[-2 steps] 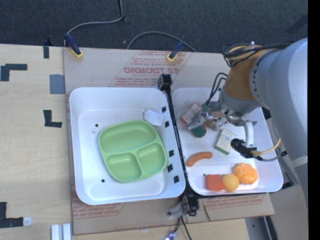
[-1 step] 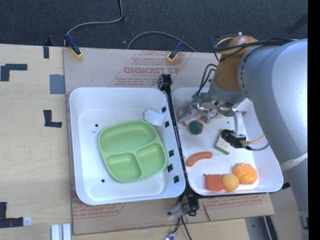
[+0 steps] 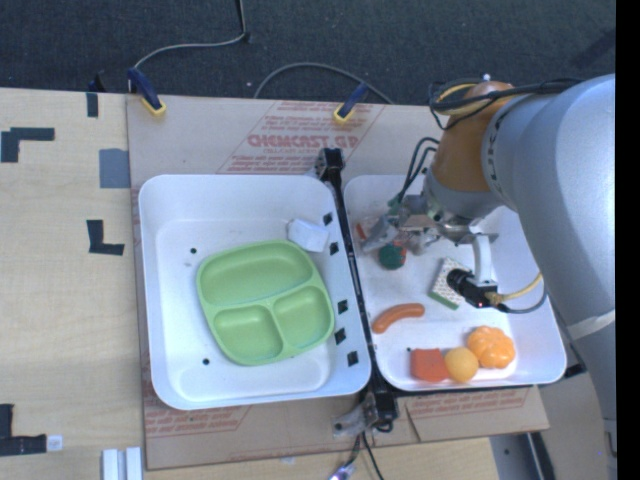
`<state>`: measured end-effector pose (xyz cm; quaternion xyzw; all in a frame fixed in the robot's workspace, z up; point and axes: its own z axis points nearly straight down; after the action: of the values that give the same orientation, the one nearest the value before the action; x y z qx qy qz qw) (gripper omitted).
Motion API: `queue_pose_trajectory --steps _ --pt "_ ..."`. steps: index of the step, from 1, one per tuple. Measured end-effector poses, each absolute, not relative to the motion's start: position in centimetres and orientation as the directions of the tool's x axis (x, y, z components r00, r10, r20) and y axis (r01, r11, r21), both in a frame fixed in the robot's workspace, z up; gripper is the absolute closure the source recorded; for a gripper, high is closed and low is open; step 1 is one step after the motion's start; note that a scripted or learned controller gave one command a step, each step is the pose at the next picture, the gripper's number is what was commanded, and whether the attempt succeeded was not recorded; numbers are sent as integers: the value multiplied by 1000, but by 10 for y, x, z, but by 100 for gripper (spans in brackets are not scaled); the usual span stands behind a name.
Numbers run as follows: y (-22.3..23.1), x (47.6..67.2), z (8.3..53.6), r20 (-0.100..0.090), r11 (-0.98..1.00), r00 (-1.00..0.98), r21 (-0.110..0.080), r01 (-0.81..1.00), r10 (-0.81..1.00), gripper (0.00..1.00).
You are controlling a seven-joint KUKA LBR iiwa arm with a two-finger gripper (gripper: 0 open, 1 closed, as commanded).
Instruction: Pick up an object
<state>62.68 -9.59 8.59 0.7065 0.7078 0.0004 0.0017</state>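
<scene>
**A:** Eyes on the small green object (image 3: pixel 391 258), sitting in the right bin (image 3: pixel 540 368) close to the divider, up near the bin's far end. That looks like the target, and the gripper (image 3: pixel 392 230) is right over it.

**B:** What's the danger here?

**A:** A miss, I'd say. The green piece is small and rounded, so if the fingers close off-centre it could squirt sideways toward the bin wall. There's also something reddish just left of the gripper, hard to identify, and a finger could catch that instead.

**B:** Anything else nearby?

**A:** A green-and-white block (image 3: pixel 445 286) lies just beside, down and right, and the orange sausage (image 3: pixel 398 316) is further toward the near end. Both are apart from the green piece, so less of a worry. The red block (image 3: pixel 429 365), the yellow ball (image 3: pixel 461 364) and the orange pumpkin-shaped piece (image 3: pixel 491 347) cluster at the near edge, well clear. The left bin (image 3: pixel 160 298) has the green divided plate (image 3: pixel 265 301) and a white scrap (image 3: pixel 309 234).

**B:** And the claw, apart or together?

**A:** Cannot tell. The tip is a dark tangle against the bin, and I see nothing clearly gripped. It sits just above the green piece; contact is unclear.
</scene>
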Motion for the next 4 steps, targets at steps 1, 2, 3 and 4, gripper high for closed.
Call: queue_pose_trajectory --steps 1,2,3,4 --pt "-95 634 86 -1 2 -2 2 1000 1000 0" --pt "-100 627 86 -1 2 -2 4 1000 1000 0" --pt "-100 627 96 -2 3 -3 4 1000 1000 100" --pt "-100 627 96 -3 3 -3 4 1000 1000 0"
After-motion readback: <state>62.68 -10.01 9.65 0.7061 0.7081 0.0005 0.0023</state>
